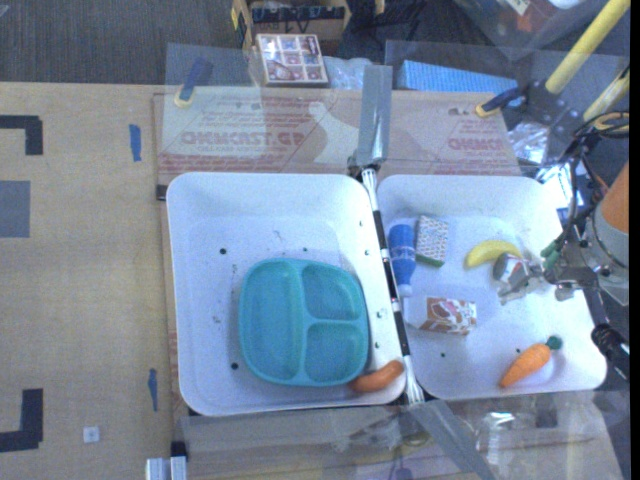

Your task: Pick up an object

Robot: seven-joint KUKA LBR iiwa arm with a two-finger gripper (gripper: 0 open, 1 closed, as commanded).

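Observation:
The right bin (470,363) holds a yellow banana (490,253), a carrot (527,364) with a green top, a small brown and white carton (449,315), a blue bottle (401,255) and a green checkered packet (432,239). My gripper (522,280) hangs low over the right side of this bin, just below the banana's right end and above the carrot. A small grey and red thing (510,266) sits right at its tip; whether it is held is unclear. The arm's orange band (612,203) shows at the right edge.
The left bin (200,268) carries a teal divided plate (300,320), with an orange sausage-shaped toy (377,377) at its front right corner. A ridge (385,268) separates the bins. Cardboard sheets (240,138), a small box (289,58) and yellow-handled tools (585,38) lie behind.

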